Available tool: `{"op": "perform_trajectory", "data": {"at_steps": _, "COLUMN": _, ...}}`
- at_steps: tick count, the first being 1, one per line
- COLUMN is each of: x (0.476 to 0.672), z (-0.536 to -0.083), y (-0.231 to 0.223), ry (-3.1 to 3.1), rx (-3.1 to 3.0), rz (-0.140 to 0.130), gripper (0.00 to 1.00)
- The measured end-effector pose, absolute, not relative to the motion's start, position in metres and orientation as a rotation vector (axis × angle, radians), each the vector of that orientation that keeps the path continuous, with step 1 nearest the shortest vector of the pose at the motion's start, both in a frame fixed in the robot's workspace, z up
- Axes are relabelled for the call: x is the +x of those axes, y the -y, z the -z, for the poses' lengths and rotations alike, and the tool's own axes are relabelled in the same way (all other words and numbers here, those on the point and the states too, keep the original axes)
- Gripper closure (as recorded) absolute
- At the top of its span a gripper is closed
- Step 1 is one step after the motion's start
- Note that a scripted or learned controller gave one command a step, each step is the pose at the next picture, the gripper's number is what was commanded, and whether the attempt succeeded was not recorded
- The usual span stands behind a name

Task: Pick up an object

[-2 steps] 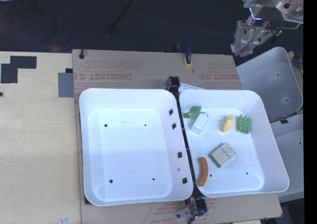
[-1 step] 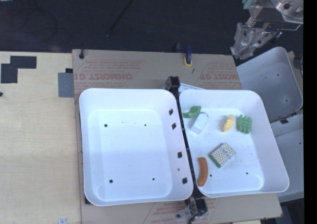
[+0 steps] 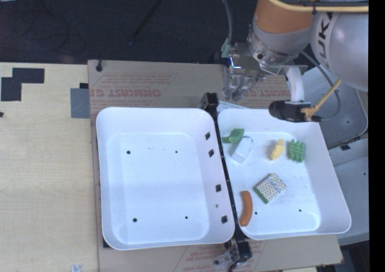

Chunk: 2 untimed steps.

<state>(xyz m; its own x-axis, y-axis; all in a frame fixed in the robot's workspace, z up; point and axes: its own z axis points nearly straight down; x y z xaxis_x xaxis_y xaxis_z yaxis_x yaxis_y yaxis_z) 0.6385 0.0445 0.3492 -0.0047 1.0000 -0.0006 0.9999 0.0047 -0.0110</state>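
Gripper [image 3: 239, 89]: I see it hanging above the far rim of the right bin [image 3: 334, 201], nothing between the fingers; I can't tell how wide they are
Right bin items: green toy [image 3: 233, 136] beside a clear piece [image 3: 242, 151]; yellow corn [image 3: 277, 149] next to a green block [image 3: 296, 150]; patterned packet [image 3: 269, 188]; hot dog sausage [image 3: 245, 207] nearest me
Left bin [image 3: 108, 204]: just beside the right bin
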Motion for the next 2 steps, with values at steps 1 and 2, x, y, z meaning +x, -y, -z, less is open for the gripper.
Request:
{"op": "perform_trajectory", "data": {"at_steps": 1, "x": 0.587, "z": -0.317, "y": -0.043, "ry": 2.214, "rx": -2.221, "rz": -0.01, "gripper": 1.0}}
{"op": "perform_trajectory", "data": {"at_steps": 2, "x": 0.613, "z": -0.296, "y": -0.079, "ry": 2.223, "rx": -2.219, "rz": -0.003, "gripper": 1.0}}
